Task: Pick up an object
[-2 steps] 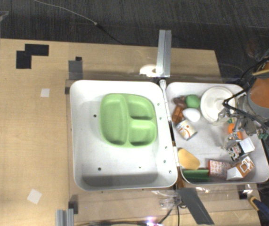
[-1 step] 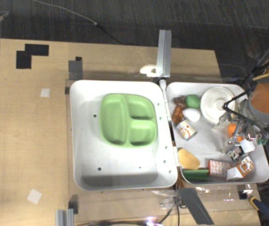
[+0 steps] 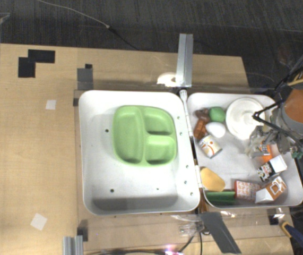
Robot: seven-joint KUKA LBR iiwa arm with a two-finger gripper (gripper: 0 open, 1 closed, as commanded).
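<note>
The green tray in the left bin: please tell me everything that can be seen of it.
The green tray is light green, looks like smooth plastic, and has rounded corners. It has three compartments: one long one on its left side and two smaller ones on its right. It lies flat, open side up, slightly turned, in the upper middle of the left white bin. It holds nothing, and it rests on the bin floor alone.

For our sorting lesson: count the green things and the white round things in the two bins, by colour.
Green: 3 — divided tray, ball, long green piece
White round: 2 — bowl, egg
Total: 5
</note>
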